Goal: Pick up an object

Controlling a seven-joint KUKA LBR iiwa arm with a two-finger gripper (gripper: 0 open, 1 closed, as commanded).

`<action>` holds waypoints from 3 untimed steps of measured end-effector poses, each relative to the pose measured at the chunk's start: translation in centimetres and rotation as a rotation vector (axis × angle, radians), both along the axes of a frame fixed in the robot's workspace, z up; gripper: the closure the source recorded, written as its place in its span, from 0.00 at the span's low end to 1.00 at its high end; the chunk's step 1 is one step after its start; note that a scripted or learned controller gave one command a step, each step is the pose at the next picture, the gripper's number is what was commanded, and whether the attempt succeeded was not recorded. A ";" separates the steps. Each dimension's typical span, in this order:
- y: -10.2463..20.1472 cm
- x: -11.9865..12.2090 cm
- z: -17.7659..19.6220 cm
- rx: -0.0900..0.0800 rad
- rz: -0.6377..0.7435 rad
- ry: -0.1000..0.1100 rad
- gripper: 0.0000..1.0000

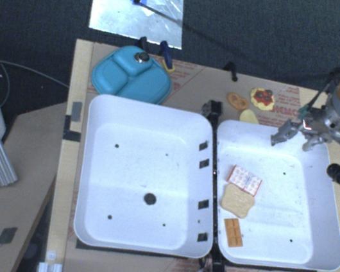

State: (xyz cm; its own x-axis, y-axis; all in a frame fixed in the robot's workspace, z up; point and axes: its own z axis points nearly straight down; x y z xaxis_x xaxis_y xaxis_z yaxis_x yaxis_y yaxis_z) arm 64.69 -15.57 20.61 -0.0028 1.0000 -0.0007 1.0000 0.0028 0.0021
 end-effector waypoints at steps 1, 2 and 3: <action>7.3 2.2 -7.5 0.004 0.008 0.004 0.00; 15.4 2.4 -1.8 0.005 0.009 -0.006 0.00; 24.9 2.2 -2.1 0.006 0.010 -0.001 0.00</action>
